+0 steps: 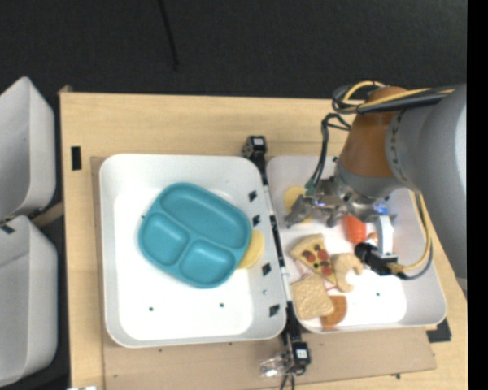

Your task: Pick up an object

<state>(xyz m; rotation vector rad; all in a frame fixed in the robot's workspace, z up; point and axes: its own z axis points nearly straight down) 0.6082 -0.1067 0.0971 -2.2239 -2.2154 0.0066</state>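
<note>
My gripper (309, 210) reaches into the right bin (423, 299) from the right, low over its upper left part. Just left of its tip lies a small yellow piece (293, 196). An orange item (355, 229) sits right below the wrist. Closer to the front lie a pizza slice (312, 254), a tan toy piece (343, 268), a bread slice (312, 297) and a brown curved piece (335, 314). The arm's body hides the back right of this bin.
The left bin (130, 315) holds a teal divided plate (195, 234) with a yellow item (253, 250) peeking out at its right edge. A ridge with black clips (270, 242) separates the bins. Cables loop above and right of the wrist.
</note>
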